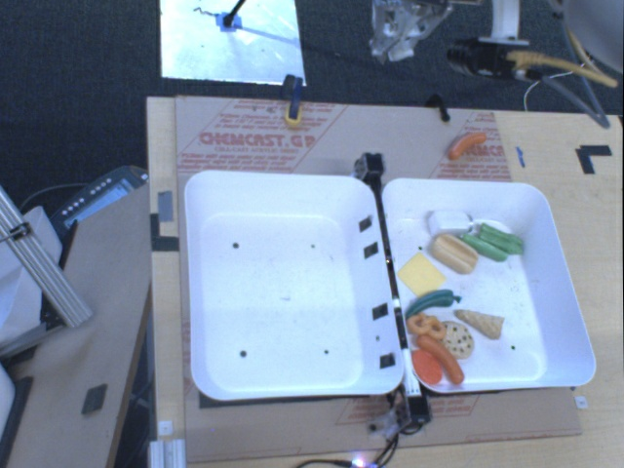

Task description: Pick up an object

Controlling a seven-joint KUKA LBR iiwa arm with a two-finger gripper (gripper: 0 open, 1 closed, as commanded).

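Now I am hanging my gripper (398, 29) well above and beyond the far edge of the bench (546, 135), over the dark floor, with nothing visible between my fingers; whether they are spread or pressed together I cannot tell from this height and blur. I am judging this to be the opening step, the approach, with no object chosen yet. Everything worth taking is lying in the right bin (561, 261), crowded toward its left wall: a small white piece (448, 221) and a bun-like piece (454, 253) near the far side, green pods (497, 240) just beside them, a yellow square (421, 273) toward the divider, then a cookie (456, 339), a tan wedge (481, 322) and an orange carrot shape (441, 360) near the bin's near left corner. The left bin (210, 291) is offering me nothing. Another orange piece (467, 145) is lying on the bench beyond the right bin. My next move, I am thinking, calls for swinging in over the right bin and descending on something standing apart, perhaps the tan wedge.
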